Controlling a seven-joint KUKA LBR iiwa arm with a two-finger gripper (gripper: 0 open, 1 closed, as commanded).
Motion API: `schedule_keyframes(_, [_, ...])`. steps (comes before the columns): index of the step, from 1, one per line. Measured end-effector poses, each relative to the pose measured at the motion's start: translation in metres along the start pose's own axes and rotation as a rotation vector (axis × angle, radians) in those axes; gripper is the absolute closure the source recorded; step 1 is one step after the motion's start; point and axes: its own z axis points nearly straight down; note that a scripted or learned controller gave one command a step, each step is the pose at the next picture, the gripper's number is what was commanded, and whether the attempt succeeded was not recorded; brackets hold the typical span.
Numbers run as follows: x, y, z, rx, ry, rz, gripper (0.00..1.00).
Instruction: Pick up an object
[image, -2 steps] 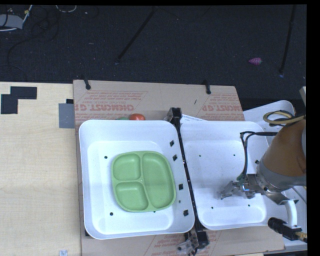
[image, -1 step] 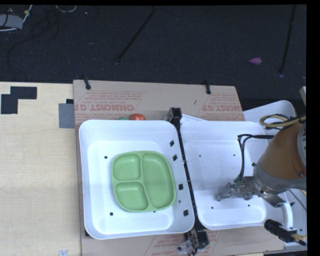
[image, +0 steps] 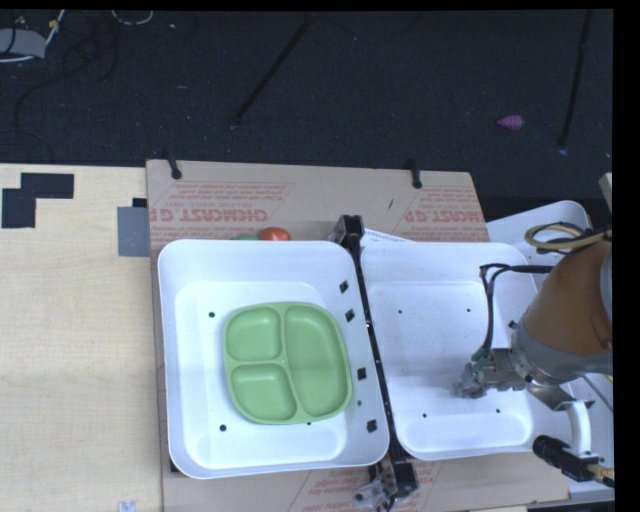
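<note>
A light green divided plate (image: 287, 362) lies flat in the middle of the left white bin (image: 190, 300). The arm comes in from the right, its orange band and grey wrist hanging over the right white bin (image: 420, 290). My gripper (image: 482, 381) is low over that bin's floor near its right side, far from the plate. Its fingers are too small and dark to make out, and I see nothing held in them.
A small red and green object (image: 265, 236) sits on the cardboard just behind the left bin's back rim. A black clamp bar (image: 362, 330) runs between the two bins. Black cables (image: 500, 290) hang beside the wrist.
</note>
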Motion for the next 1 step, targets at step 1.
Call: schedule_keyframes(1, [-0.0048, -0.0043, -0.0607, -0.003, -0.003, -0.004, 1.00])
